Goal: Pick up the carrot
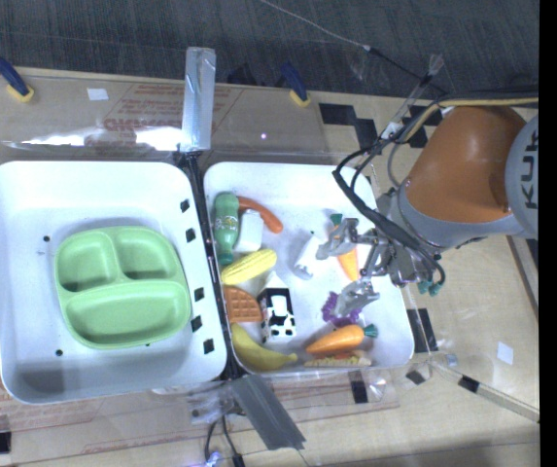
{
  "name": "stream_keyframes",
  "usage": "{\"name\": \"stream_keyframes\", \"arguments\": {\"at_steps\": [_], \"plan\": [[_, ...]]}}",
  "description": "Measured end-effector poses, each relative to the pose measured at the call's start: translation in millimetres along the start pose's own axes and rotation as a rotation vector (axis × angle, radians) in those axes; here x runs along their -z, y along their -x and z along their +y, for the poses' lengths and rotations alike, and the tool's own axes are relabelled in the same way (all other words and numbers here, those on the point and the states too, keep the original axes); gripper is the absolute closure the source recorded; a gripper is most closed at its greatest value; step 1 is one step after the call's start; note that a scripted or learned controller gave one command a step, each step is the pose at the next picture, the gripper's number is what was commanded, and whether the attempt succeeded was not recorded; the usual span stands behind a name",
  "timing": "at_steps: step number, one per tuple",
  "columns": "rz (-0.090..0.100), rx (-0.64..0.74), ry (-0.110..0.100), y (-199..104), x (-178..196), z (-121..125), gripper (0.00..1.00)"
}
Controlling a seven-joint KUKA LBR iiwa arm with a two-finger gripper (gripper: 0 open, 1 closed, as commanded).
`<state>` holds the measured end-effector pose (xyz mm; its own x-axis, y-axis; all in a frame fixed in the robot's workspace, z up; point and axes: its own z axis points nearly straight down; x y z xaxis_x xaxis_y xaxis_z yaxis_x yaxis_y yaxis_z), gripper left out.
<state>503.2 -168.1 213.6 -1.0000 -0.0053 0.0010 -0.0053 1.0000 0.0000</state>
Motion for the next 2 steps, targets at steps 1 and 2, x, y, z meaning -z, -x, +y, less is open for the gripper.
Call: {"name": "stream_keyframes", "arguments": {"at_steps": [1, 2], "plan": [[-0.023, 0.051, -0.008, 37, -96, -40, 0.00], [-0.024, -0.164, -0.003, 60, -108, -43, 0.00]]}}
